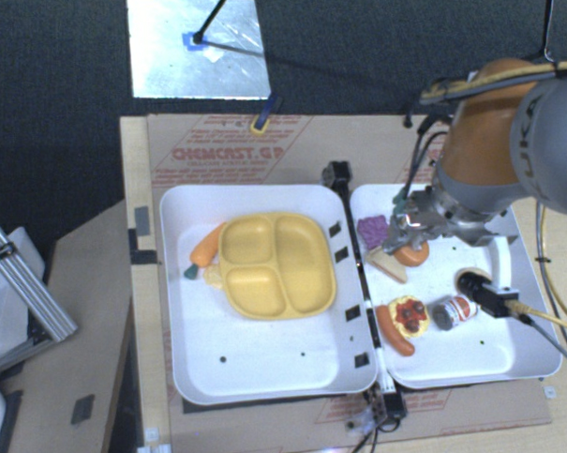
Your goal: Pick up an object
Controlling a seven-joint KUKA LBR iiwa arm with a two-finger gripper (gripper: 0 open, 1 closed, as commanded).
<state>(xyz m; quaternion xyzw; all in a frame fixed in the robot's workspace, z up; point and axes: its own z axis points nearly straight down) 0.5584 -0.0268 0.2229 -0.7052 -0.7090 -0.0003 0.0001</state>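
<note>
My gripper hangs over the upper left part of the right bin. Just below it lies a small orange round thing, touching or nearly touching the gripper's tip. To the left of the gripper is a purple bunch of grapes. A tan wedge like a sandwich slice lies just below the grapes. Lower in the same bin are a red and yellow pizza-like piece, a hot dog and a small can.
The left bin holds a yellow divided plate, with a carrot at the plate's left edge. The grey arm with its orange band reaches in from the upper right, above the right bin's far side.
</note>
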